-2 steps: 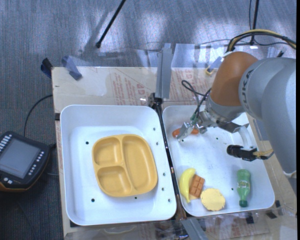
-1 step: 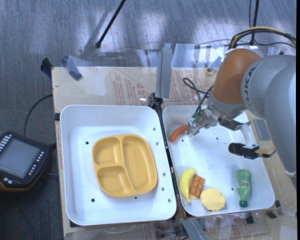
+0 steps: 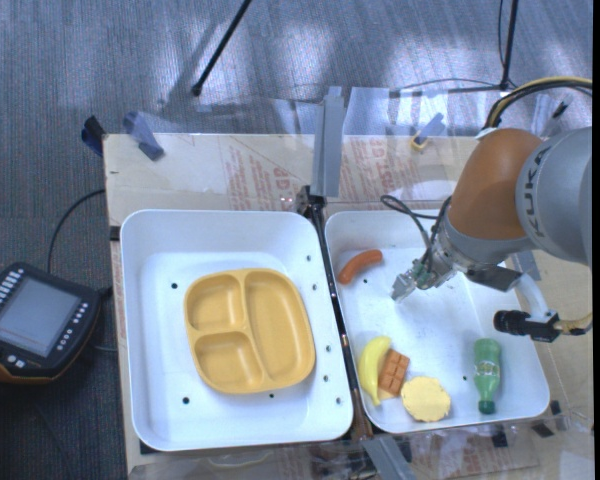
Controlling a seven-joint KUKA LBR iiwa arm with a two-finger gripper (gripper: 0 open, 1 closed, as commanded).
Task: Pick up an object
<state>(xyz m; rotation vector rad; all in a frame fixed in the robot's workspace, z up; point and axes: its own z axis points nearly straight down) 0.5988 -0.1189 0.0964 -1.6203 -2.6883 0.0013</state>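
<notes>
Two smooth white plastic bins point(image 3: 140, 268), left one holding a matt yellow plastic divided tray point(image 3: 248, 330), right one with glossy plastic toy food: orange sausage point(image 3: 360, 265), yellow banana point(image 3: 373, 368), green bottle point(image 3: 487, 373), on a bench of raw brown board point(image 3: 210, 173), arm's orange band point(image 3: 495, 183) glossy.

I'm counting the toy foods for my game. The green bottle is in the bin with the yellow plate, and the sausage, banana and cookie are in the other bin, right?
Almost. The green bottle is not with the yellow plate. The camera view shows it in the right bin, alongside the sausage, banana and cookie. The plate sits in the left bin.
</notes>
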